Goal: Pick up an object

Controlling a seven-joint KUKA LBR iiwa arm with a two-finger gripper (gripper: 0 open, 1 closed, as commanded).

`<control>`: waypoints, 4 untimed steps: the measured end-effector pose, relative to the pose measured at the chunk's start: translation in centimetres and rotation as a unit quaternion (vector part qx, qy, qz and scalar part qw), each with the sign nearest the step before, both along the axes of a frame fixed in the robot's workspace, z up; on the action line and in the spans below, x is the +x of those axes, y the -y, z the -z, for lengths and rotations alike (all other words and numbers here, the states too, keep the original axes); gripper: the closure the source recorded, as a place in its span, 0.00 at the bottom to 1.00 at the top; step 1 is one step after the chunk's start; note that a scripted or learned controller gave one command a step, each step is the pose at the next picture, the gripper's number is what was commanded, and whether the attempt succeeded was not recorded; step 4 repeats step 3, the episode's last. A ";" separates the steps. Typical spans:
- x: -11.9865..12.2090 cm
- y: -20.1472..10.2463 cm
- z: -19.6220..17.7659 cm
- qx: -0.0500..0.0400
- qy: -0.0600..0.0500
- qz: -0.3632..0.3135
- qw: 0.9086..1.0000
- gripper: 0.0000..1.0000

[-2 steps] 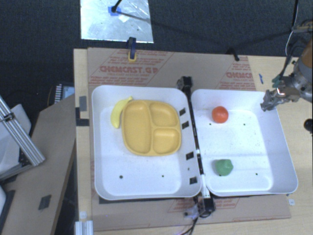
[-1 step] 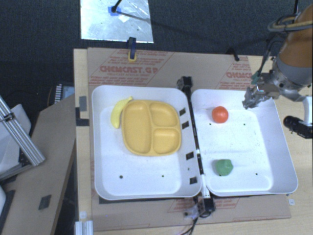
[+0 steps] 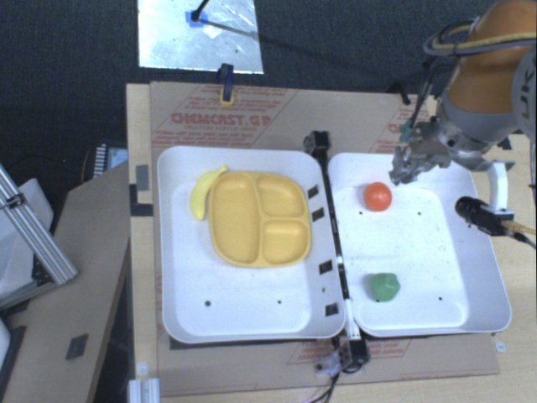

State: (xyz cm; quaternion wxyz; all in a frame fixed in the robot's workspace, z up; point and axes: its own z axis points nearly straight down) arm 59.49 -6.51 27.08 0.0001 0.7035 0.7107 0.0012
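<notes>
A yellow tray [image 3: 256, 219] and yellow banana [image 3: 202, 191] lie in a white bin [image 3: 180, 300]. The ball [image 3: 377, 196] is orange-red, the lump [image 3: 385, 287] green.

grey arm [image 3: 482, 99] reaching in from the right, orange band above the wrist, wrist bent downward, gripper [image 3: 401, 173] pointing down and to the left

Claw [image 3: 403, 171] beside orange ball [image 3: 377, 196] (right bin [image 3: 453, 309])
</notes>
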 end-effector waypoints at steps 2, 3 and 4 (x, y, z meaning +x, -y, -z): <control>-1.4 -12.0 2.5 0.000 -0.001 0.000 1.000 1.00; -1.2 -16.5 2.6 0.000 0.000 0.000 1.000 1.00; -1.2 -16.5 2.6 0.000 0.000 0.000 1.000 1.00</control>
